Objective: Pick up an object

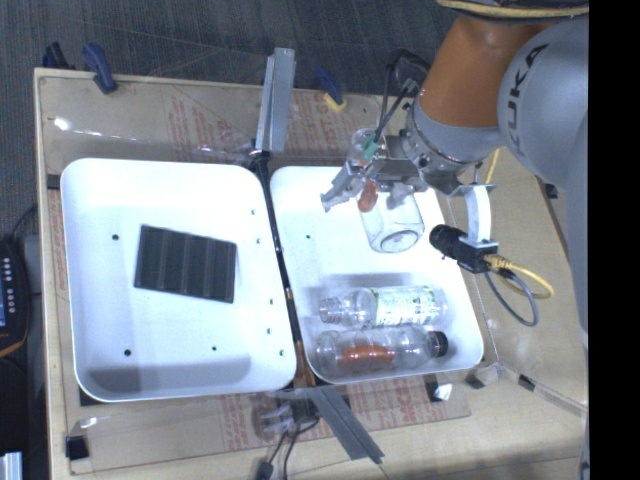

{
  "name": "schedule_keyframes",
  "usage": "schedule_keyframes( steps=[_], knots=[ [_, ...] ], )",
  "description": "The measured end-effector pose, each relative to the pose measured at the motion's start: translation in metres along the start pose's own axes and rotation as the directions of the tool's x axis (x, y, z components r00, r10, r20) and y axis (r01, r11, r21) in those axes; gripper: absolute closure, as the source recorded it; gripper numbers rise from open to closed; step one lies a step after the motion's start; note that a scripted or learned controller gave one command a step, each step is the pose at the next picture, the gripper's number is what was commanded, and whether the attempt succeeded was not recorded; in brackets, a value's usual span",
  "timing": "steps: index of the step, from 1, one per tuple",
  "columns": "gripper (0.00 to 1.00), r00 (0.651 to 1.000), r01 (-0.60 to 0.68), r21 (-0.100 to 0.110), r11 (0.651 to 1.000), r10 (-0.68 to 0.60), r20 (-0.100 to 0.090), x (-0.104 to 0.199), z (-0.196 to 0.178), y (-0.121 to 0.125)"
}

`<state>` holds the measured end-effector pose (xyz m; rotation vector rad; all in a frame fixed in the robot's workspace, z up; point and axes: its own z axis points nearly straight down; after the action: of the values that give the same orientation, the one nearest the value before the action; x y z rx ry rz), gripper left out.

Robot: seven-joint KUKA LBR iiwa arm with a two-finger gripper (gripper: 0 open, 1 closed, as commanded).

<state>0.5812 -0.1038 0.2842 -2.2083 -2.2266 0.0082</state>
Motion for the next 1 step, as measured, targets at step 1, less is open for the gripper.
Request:
schedule_keyframes(
  steps=[1],
  knots=[
    [0.00, 1.000, -0.001, 0.001, 1.000, 0.001, -0.001, -0.0501, 0.1078, -0.0549]
  ],
)
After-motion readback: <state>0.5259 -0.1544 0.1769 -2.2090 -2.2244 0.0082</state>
